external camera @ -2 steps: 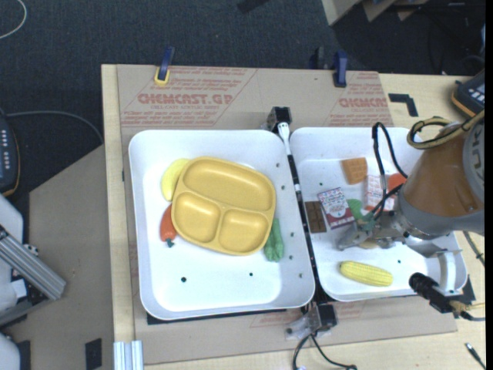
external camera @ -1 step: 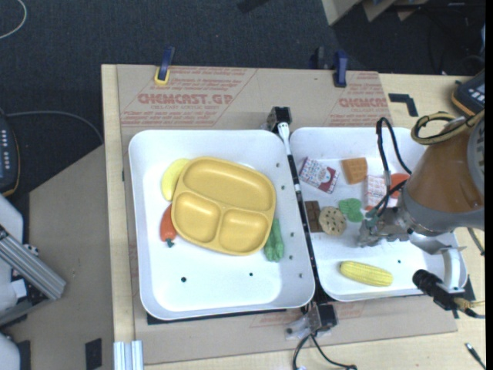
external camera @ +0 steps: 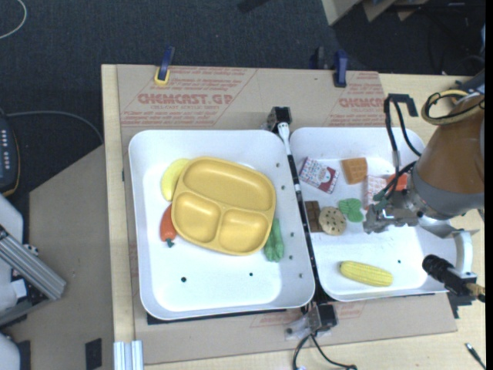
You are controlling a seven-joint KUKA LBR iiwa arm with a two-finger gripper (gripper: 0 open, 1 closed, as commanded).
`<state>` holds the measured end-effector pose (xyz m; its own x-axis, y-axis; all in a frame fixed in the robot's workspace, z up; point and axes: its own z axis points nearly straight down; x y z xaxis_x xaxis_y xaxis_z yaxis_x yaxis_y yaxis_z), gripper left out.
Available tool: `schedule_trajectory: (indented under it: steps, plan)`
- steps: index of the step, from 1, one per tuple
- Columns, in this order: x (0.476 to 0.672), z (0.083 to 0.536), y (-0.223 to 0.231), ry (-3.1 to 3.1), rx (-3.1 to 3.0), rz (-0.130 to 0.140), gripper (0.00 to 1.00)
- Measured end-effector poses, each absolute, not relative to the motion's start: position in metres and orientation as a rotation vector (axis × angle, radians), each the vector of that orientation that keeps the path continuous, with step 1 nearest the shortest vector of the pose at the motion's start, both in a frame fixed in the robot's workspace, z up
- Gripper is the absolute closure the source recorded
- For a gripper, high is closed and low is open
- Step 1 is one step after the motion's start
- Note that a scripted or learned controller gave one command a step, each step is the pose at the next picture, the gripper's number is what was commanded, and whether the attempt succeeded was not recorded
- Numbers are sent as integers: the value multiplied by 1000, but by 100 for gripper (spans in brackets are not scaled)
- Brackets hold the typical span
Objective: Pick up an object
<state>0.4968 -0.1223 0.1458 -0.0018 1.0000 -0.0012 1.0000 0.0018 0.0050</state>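
1 arm (external camera: 454, 160) reaches into rt bin (external camera: 400, 287) (hand (external camera: 377, 220) low, nr cookie (external camera: 333, 220)).

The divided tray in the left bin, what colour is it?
Yellow: the tray, seen in the camera view.

A corn cob (external camera: 367, 273) lies flat near the right bin's front edge. Further back lie a round cookie (external camera: 333, 220), a green piece (external camera: 351, 209) just beside it, a brown bar (external camera: 312, 215), a red-and-white packet (external camera: 318, 175) and an orange block (external camera: 354, 169).
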Motion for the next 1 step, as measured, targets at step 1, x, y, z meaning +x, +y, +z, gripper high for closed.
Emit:
schedule_trajectory:
  steps: [1]
  plan:
    - [500,189,-120,2219,2216,5,100]
